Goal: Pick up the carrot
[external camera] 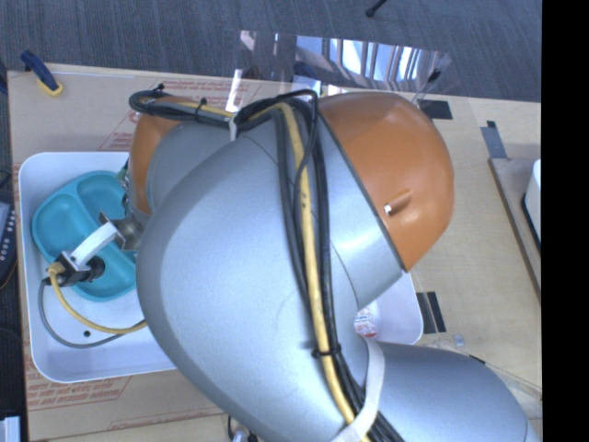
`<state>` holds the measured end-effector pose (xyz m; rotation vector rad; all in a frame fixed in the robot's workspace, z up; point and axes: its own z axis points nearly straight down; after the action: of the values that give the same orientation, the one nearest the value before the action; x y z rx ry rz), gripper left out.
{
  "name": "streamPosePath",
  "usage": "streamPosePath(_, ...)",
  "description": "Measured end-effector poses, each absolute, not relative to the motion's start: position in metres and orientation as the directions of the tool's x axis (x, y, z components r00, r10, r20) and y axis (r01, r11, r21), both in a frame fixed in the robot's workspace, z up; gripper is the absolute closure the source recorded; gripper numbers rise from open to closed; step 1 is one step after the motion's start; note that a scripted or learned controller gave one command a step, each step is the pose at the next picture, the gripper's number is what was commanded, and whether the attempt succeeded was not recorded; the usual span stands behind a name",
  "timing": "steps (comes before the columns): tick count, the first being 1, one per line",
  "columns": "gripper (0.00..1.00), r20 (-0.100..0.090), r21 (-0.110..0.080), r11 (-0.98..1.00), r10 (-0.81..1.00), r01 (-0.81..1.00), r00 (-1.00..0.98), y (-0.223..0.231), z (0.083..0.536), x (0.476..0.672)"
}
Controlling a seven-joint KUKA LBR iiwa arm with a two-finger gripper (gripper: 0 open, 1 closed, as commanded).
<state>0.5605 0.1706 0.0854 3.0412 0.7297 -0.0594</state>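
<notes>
Grey metal arm with an orange band (pixel 239 274) overhangs the shallow white plastic bin (pixel 41 348), covering its right part. A teal divided dish (pixel 69 215) sits near its left rim. Gripper state and carrot position: cannot tell.

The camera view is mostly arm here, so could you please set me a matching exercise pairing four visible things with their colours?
Things:
1. divided dish in the left bin
2. band on the arm
3. cable bundle along the arm
4. clamp at the bench's far left corner

Colours:
A. orange
B. black and yellow
C. turquoise
D. blue with a yellow tip

Pairs: 1-C, 2-A, 3-B, 4-D
</notes>
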Motion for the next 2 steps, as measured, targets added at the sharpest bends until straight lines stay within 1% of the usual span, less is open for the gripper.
streamPosePath(1,1.00,-0.062,0.003,-0.889,0.456,0.457,0.888,0.167,0.091,0.556)
streamPosePath(2,1.00,-0.004,-0.002,-0.969,0.248,0.248,0.969,0.182,0.231,0.554)
